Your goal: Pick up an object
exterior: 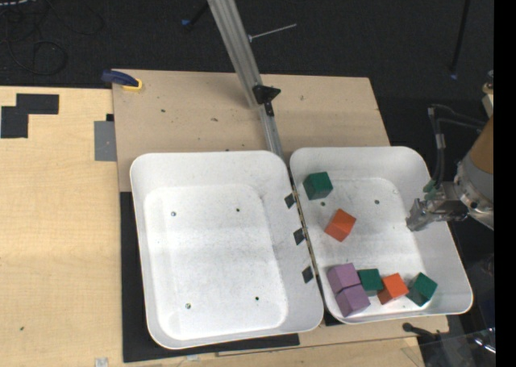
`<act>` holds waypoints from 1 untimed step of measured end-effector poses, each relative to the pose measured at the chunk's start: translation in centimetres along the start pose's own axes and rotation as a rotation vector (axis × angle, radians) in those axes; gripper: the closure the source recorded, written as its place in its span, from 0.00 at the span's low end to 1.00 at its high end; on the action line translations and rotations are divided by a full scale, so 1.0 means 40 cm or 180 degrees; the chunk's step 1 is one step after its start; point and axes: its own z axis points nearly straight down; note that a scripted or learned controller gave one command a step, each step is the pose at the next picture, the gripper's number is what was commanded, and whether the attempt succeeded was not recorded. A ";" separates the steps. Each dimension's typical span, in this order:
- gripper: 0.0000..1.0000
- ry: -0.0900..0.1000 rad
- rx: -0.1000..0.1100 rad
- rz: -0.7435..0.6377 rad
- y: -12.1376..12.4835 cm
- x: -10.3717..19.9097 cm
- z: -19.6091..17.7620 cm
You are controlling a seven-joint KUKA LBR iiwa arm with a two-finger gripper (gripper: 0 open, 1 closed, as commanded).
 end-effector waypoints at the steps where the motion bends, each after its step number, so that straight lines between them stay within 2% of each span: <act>1: 1.00 0.0000 0.0001 -0.0004 -0.013 -0.018 -0.117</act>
